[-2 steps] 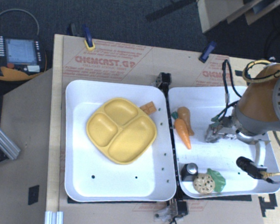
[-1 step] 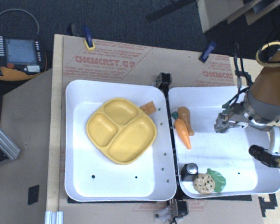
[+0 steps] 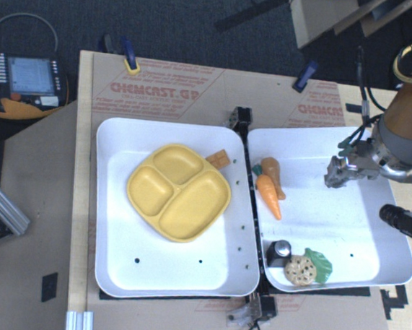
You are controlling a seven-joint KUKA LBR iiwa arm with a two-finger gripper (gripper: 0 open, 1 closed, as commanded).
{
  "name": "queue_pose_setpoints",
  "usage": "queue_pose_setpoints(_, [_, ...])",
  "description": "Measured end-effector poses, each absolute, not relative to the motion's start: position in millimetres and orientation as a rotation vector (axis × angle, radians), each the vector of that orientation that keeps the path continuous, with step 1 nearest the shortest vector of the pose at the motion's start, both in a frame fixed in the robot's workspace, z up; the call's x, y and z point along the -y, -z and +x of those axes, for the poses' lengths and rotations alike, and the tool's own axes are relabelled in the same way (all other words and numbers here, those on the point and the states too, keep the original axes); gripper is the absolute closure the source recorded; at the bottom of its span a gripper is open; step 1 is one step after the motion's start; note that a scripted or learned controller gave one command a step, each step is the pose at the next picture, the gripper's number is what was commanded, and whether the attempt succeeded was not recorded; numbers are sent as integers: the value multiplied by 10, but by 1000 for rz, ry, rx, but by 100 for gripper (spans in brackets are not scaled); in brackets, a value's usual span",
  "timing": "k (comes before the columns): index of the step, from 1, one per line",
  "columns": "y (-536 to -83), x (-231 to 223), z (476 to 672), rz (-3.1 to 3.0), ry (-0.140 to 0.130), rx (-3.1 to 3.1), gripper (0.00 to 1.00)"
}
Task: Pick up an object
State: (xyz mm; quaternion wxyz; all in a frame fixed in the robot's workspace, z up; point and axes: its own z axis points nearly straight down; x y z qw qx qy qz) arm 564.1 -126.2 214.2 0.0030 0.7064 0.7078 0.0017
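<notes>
I can't tell my gripper [image 3: 338,173] state, nothing is lifted yet, and the carrot [image 3: 269,196] lies to its left.

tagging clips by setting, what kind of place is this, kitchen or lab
Most likely a robotics lab bench, not a kitchen: two white bins on a cardboard-covered bench, toy food such as a carrot, and a handheld control pendant at the side.

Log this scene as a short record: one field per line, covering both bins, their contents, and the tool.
left bin: yellow divided plate; small brown block at the plate's far edge
right bin: carrot, brown piece beside it, cookie, green item, dark round object
tool: above the right bin's far side, holding nothing visible
</notes>
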Motion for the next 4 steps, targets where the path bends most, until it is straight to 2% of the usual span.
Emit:
queue_pose_setpoints(1, [-2498, 1263, 5651, 2216, -3, -2220, 100])
queue_pose_setpoints(2, [-2390, 722, 5723, 2217, 0, -2230, 100])
queue_pose_setpoints(4, [-2421, -197, 6142, 2213, -6, -2227, 100])
